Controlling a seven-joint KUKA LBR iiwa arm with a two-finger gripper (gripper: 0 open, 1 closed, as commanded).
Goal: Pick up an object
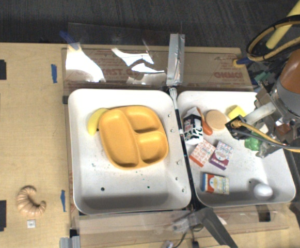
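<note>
We count several candidates in the right bin, none of them lifted yet: a peach-coloured round piece, a yellow block, a small green object, two small cartons, one pink and one purple, a blue-and-orange box, a black-and-white packet against the divider, and a silvery ball near the front corner. All of them rest on the bin floor.

The pincer sits low over the upper right part of this bin, just beside the yellow block and the round piece, with the green object close under the arm's wrist. We cannot tell whether it is spread or closed, and we see nothing held in it. So we judge the pick as not yet made: reaching is done, grasping and lifting remain.

The left bin carries an orange divided tray with a banana tucked beside it. Out on the surface lies a tan curled toy.
</note>
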